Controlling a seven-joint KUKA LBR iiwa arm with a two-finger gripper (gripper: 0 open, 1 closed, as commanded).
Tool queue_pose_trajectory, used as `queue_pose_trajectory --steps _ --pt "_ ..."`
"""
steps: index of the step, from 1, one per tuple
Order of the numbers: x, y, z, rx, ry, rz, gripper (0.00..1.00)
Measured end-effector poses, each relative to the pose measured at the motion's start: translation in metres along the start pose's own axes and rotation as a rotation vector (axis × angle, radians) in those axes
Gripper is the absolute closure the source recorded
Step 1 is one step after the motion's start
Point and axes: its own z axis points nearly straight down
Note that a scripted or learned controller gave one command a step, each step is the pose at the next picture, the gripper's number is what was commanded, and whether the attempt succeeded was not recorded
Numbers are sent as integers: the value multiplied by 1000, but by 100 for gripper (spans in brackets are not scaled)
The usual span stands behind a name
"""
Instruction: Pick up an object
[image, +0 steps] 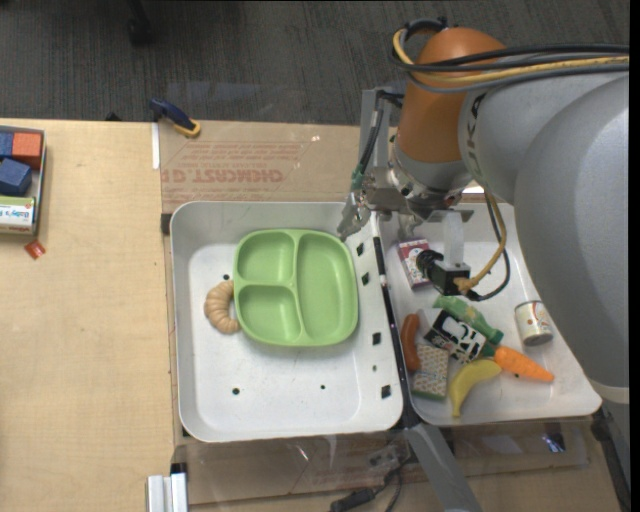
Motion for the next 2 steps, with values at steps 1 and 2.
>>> queue_pose_trajectory --steps 1,2 --pt "46 -36 43 1 1 0 0" --pt "110 -122 100 1 1 5 0"
